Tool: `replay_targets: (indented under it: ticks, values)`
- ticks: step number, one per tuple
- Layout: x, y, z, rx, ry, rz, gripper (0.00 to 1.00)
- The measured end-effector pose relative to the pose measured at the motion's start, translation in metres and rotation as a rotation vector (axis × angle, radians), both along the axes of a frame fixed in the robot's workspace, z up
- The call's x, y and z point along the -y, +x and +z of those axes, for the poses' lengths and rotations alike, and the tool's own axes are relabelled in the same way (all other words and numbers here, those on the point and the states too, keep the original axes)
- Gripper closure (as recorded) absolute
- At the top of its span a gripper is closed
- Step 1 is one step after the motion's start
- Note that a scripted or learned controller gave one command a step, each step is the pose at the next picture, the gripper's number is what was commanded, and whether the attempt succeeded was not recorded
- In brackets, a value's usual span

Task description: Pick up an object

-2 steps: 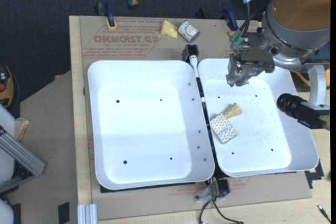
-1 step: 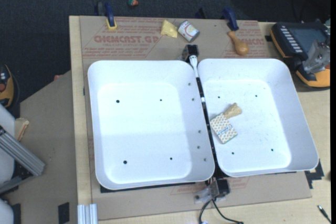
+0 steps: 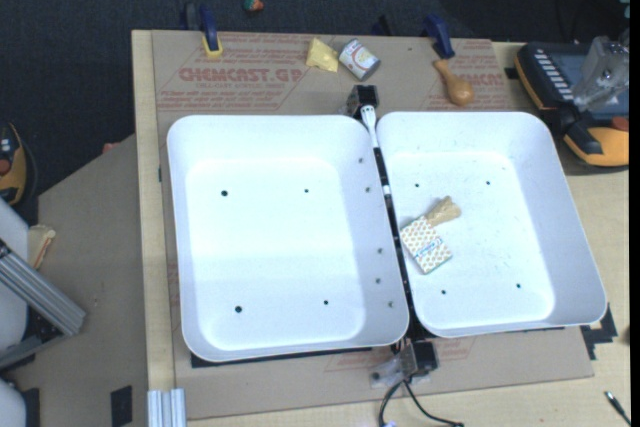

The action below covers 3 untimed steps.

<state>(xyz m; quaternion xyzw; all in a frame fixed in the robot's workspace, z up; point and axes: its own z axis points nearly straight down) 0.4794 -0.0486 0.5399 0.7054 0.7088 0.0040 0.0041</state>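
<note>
Small patterned packet (image 3: pixel 427 244) lies in right bin (image 3: pixel 560 215) w/ tan piece (image 3: pixel 443 211) touching it.

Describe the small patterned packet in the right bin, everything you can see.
The packet is a small, flat, roughly rectangular piece, whitish with a fine dotted or checked print, seemingly paper or thin card. It lies flat on the floor of the right bin, turned at a slant, near the bin's left wall. Its upper corner meets a tan, crumpled-looking scrap; whether the two are joined or just touching is too small to tell. Nothing else touches it.
</note>
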Motion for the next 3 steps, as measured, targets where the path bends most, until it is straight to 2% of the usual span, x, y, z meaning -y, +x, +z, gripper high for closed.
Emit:
replay_targets:
  ticks: [1, 2, 3]
  values:
    - [-0.156, -0.002, -0.133, -0.026, 0.001, 0.012, 1.00]
    - [-0.247, 0.003, -0.124, -0.009, 0.003, 0.006, 1.00]
    - [-0.275, 0.000, -0.093, -0.008, 0.003, -0.001, 1.00]
